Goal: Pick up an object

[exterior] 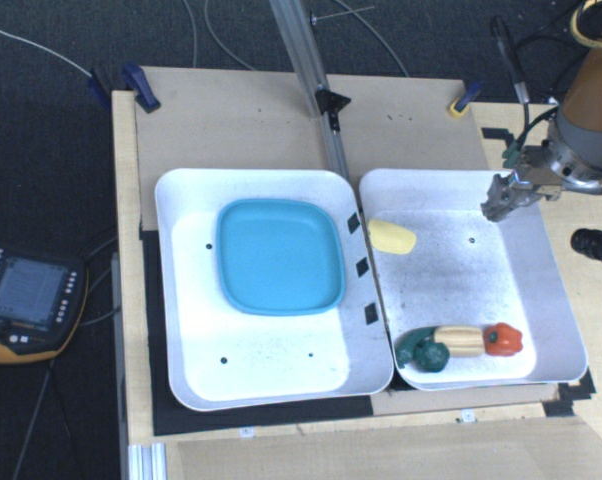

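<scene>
Gripper [498,204] is hovering over the right bin's [541,268] far edge, grip state unclear, well apart from the yellow piece [392,236].

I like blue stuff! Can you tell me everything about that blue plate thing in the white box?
The blue plate is a light turquoise dish, squarish with rounded corners and a low raised rim. It looks like smooth plastic. It lies flat and right side up on the floor of the left white bin, a bit toward the far side. Nothing sits on it, and it touches only the bin beneath it. The gripper is away from it, over the other bin's far right corner.
</scene>
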Controlling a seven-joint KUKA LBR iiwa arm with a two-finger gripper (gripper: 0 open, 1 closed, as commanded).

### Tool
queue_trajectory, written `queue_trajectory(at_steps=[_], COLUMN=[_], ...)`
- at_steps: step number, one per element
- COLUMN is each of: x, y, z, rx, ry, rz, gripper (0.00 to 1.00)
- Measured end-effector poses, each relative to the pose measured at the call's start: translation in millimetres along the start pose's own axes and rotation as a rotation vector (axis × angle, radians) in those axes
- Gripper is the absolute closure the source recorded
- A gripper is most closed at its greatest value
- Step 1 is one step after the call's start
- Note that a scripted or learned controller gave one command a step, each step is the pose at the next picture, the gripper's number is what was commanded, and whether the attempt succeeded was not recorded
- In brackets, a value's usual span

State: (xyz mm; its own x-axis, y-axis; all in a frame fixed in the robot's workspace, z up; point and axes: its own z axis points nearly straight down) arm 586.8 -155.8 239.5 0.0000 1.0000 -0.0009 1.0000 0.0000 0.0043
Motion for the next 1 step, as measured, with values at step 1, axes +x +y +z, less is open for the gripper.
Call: queue_trajectory(at_steps=[1], x=[-0.1], y=[0.8], z=[-36.1], rx=[0.0], ry=[0.0], rz=[0.0], gripper=[1.0])
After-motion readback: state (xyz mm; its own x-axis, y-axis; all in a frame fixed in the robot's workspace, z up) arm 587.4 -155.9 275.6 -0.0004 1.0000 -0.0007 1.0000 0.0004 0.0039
